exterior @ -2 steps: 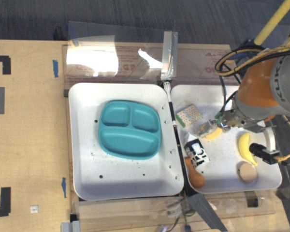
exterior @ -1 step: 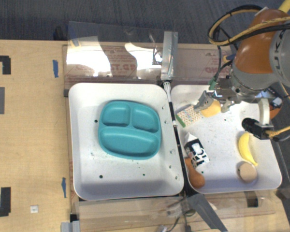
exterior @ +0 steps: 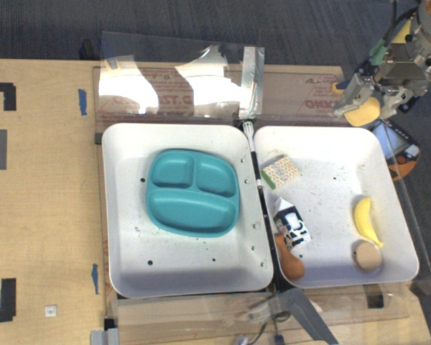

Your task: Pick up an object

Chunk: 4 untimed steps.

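Observation:
My gripper (exterior: pixel 366 105) hangs above the far right corner of the right bin (exterior: pixel 323 149), just past its back rim. A rounded yellow object (exterior: pixel 362 112) sits between its fingers, lifted off the bin floor, so the gripper is shut on it. Lying in the right bin are a banana (exterior: pixel 366 220), a tan egg-shaped item (exterior: pixel 368 256), a checkered packet (exterior: pixel 281 171), a black-and-white item (exterior: pixel 292 226) and a brown-orange item (exterior: pixel 293 266).
The left bin (exterior: pixel 122 164) holds a teal divided plate (exterior: pixel 194 192). A clear plastic sheet and cardboard (exterior: pixel 179 85) lie behind the bins. The divider between the bins (exterior: pixel 257 192) runs front to back. The arm's wrist (exterior: pixel 409 49) rises at the far right.

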Each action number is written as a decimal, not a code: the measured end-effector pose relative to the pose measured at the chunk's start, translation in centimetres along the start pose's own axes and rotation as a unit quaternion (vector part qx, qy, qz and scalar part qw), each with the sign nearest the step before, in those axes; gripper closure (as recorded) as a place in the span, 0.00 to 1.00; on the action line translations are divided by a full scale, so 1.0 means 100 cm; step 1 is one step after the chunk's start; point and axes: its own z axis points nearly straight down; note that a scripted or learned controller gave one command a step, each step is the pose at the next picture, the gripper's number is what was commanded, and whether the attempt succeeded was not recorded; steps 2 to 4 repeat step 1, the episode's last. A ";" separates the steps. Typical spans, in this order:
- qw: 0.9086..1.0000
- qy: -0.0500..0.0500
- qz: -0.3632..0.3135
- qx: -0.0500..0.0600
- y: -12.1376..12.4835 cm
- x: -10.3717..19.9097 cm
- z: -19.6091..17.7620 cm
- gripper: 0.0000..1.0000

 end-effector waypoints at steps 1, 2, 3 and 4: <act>0.998 0.001 -0.059 0.010 -0.055 0.027 0.121 1.00; 0.998 0.001 -0.059 0.010 -0.055 0.027 0.121 1.00; 0.998 0.001 -0.059 0.010 -0.055 0.027 0.121 1.00; 0.998 0.001 -0.059 0.010 -0.055 0.027 0.121 1.00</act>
